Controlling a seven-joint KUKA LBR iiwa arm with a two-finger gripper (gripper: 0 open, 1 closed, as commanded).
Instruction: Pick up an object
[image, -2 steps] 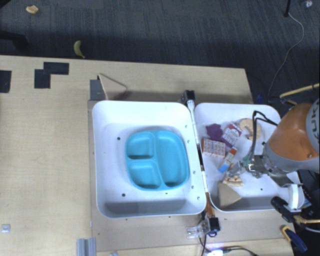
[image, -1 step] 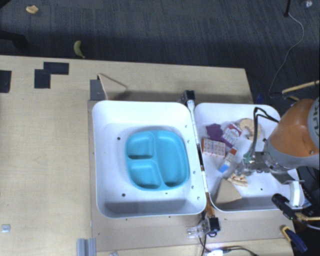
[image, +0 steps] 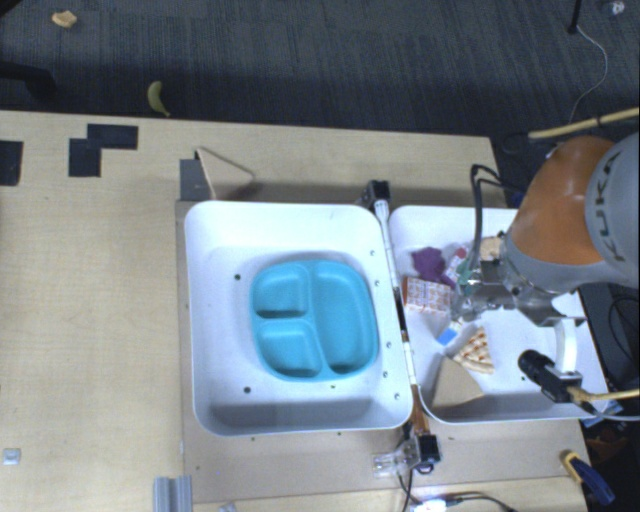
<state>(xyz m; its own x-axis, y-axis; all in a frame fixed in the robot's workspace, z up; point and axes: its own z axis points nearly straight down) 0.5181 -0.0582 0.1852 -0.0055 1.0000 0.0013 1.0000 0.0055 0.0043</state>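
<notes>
A blue three-compartment tray (image: 313, 318) lies in the left bin (image: 215, 300). The right bin (image: 405, 225) holds several small things: a purple item (image: 430, 262), a red-and-white patterned packet (image: 427, 294), a small blue-and-white piece (image: 447, 336), a waffle-patterned tan piece (image: 476, 350) and a brown cardboard-like wedge (image: 455, 385). My gripper (image: 468, 298) hangs low over the middle of the right bin, just right of the packet and above the blue-and-white piece. The wrist hides its fingertips.
A black bar (image: 378, 192) sits at the top of the divider between the bins. Black tape marks (image: 100, 145) lie on the bench at the far left. The arm's grey and orange body (image: 565, 215) covers the right bin's right side.
</notes>
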